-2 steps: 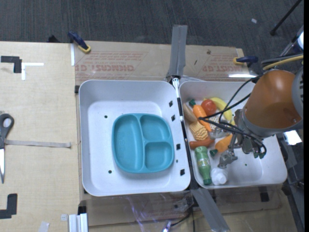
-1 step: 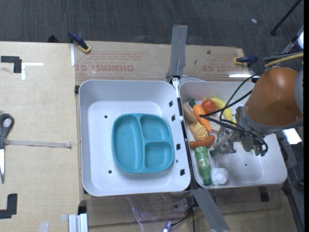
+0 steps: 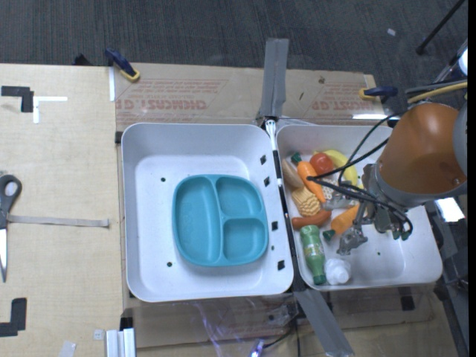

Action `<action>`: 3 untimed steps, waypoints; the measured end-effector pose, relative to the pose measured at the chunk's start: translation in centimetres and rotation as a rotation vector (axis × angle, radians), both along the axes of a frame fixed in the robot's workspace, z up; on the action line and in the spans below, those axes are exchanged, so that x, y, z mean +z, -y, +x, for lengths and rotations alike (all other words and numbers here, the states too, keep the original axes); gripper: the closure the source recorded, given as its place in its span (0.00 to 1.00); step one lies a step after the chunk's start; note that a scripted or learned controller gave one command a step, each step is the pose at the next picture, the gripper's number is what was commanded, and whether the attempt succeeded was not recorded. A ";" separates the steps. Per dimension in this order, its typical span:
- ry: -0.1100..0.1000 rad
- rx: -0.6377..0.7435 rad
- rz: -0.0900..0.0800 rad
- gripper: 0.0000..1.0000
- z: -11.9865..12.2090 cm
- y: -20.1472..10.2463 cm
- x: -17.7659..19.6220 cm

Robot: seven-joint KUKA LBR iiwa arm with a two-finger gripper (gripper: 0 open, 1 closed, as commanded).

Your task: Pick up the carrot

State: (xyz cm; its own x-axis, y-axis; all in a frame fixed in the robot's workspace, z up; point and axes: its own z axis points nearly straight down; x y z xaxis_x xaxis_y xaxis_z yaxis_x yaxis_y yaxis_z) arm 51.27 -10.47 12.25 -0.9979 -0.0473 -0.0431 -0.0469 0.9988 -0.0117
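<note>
At the bottom of the frame, nearest the camera, the front rim of the right bin [image 3: 372, 282] runs along the lower right. Just inside it a green bottle [image 3: 313, 253] lies lengthwise with a clear cap-like piece [image 3: 337, 271] beside its lower end.

A little farther up, the hand [image 3: 352, 240] hangs over the middle of this bin, below the orange band [image 3: 420, 149] of the arm. Cables and bracket metal clutter the tip, so I cannot tell how its grasping parts are set, and nothing can be seen pinched in it.

Just left of and touching the hand's outline lies a short orange wedge [image 3: 343, 219], which may be a second carrot-like piece. The carrot [image 3: 312, 181] itself I take to be the long orange piece lying slantwise in the upper left part of the right bin, near the dividing wall. It is crowded: a ridged yellow corn piece [image 3: 306, 200] and a reddish sausage shape [image 3: 310, 219] lie just below it, and a red tomato [image 3: 323, 162] and a yellow piece [image 3: 338, 158] sit beside its upper end.

It looks like toy plastic: probably light, stiff, smooth and apt to slip or roll out of a pinch. The best hold is likely across its thicker middle, square to its length, where neighbours leave some room.

Farther left, the other bin [image 3: 141, 199] holds a teal divided plate [image 3: 221, 219], and beyond lies the pale worktop [image 3: 59, 169].
</note>
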 end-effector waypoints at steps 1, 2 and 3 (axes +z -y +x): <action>-0.021 -0.140 0.011 0.00 0.4 -0.1 -2.1; -0.013 -0.138 0.009 1.00 0.7 -0.1 -1.1; -0.038 -0.185 0.014 1.00 8.6 -5.3 10.3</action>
